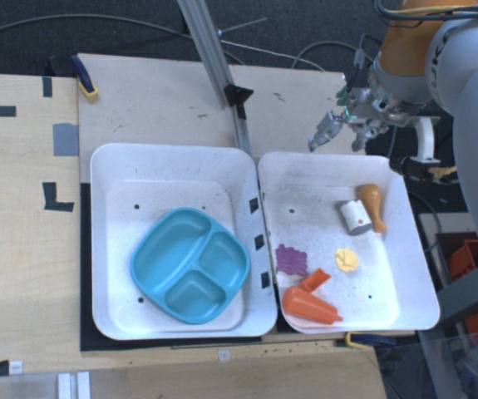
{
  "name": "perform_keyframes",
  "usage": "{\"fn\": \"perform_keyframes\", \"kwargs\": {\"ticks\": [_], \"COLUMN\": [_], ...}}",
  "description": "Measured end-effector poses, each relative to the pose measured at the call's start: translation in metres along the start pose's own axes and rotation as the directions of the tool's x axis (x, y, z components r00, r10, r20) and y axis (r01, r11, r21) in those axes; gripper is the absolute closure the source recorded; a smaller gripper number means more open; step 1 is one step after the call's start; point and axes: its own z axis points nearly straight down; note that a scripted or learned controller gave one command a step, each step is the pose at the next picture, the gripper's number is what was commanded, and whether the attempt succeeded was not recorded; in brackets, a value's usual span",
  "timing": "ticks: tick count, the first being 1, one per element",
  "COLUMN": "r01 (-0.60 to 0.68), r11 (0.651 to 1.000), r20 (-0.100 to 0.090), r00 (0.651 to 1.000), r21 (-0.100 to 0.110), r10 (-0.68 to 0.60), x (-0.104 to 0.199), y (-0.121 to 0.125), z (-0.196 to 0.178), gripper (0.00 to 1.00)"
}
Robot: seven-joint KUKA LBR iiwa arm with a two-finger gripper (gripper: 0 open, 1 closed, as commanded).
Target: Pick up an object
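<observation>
My gripper (337,143) hangs above the far edge of the right bin (411,306), its two fingers spread open with nothing between them. Inside that bin lie a brown drumstick-shaped piece (374,206), with a small white and grey cylinder (355,217) touching its left side. A yellow piece (347,260) lies nearer the middle. Further forward are a purple piece (291,260), a small red-orange piece (315,280) and an orange carrot (309,307) near the front wall. All of these lie well below and in front of the gripper.
The left bin (105,223) holds a blue divided plate (190,264). A slanted metal pole (209,40) meets the bench just behind the seam between the bins. Cables run across the dark floor at the back.
</observation>
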Motion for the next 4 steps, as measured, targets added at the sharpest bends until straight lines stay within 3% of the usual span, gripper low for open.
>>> {"fn": "perform_keyframes", "kwargs": {"ticks": [1, 3, 4], "r01": [0.000, -0.003, -0.003], "r11": [1.000, 1.000, 1.000], "r20": [0.000, 0.000, 0.001], "r00": [1.000, 1.000, 1.000], "r21": [0.000, 0.014, 0.014], "r10": [0.000, 0.003, 0.003], "x": [0.000, -0.002, -0.003], "y": [0.000, -0.002, -0.003], "z": [0.000, 0.127, 0.136], "gripper": [0.00, 0.00, 0.00]}}
